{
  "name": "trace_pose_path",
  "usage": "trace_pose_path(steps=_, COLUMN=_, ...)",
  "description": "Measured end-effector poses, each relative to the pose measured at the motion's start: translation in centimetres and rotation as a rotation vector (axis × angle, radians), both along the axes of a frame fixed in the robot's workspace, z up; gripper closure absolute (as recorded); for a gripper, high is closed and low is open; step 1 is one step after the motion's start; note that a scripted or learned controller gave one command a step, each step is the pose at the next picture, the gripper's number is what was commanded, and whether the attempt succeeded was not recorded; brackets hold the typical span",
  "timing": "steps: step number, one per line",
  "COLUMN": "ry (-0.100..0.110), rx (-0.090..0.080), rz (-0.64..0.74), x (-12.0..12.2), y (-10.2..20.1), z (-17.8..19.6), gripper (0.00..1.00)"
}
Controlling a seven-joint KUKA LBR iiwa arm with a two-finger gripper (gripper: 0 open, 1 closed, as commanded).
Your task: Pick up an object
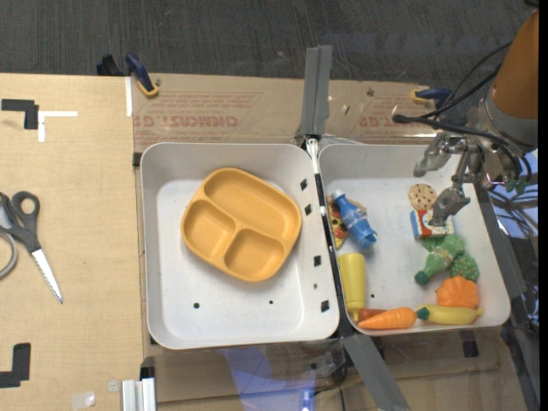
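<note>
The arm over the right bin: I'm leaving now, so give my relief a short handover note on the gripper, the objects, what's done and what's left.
Gripper: low in the right bin, above a small red, white and blue item; nothing visibly held.
Objects, all in that bin: cookie, blue bottle, yellow bottle, carrot, banana, broccoli, orange piece.
Left bin: yellow divided plate.
Done: approach.
Left: grasp and lift one object.

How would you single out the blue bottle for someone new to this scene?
Take the right-hand white bin, the one crowded with toy food. Along its left wall, just above the upright-lying yellow bottle, lies the blue bottle, tilted diagonally. It is the only blue item among yellow, orange and green pieces.
</note>
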State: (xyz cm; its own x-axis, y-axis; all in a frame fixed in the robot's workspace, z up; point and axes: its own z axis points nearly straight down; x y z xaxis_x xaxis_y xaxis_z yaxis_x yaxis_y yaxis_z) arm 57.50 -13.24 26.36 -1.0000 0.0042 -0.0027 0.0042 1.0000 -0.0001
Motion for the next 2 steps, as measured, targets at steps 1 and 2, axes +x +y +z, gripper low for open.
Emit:
trace_pose_path(steps=1, ry=0.001, rx=0.001, rz=0.069, x=4.6, y=3.8, z=-12.3, gripper=0.0)
trace_pose_path(steps=2, ry=-0.014, rx=-0.002, rz=-0.002, x=2.5, y=3.6, z=-16.1, gripper=0.0)
